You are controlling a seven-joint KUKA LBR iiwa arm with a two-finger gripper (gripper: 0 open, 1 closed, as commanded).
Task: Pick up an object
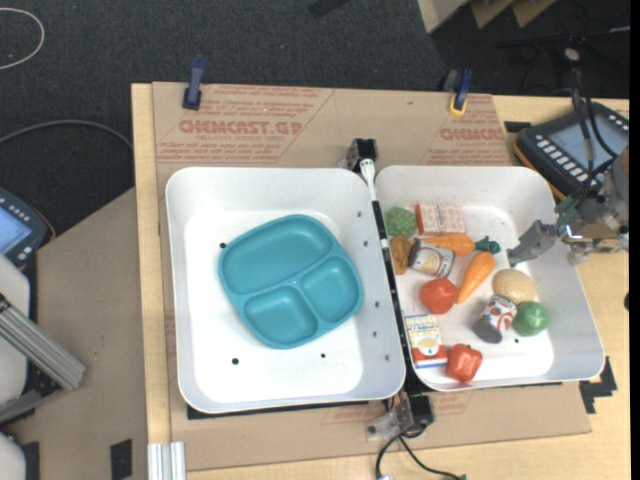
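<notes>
We can see the jaws (532, 243) at the right edge of the right bin (500, 183), a grey tip slanting down and to the left over bare white floor, but we cannot tell how they stand; nothing shows between them. They are above and just right of the pale potato-like piece (513, 285), with the green ball (533, 317) and the small figure (495, 318) a little further down.

Leftward lie the orange carrot (476, 275), the red tomato (438, 295), the can (431, 260), a small carton (441, 218) and a red pepper (463, 362).

The left bin (190, 228) holds a teal divided plate (290, 280).

We judge this the approach step, nothing yet lifted. Next we would need to settle on one item, centre over it, descend and close.
</notes>
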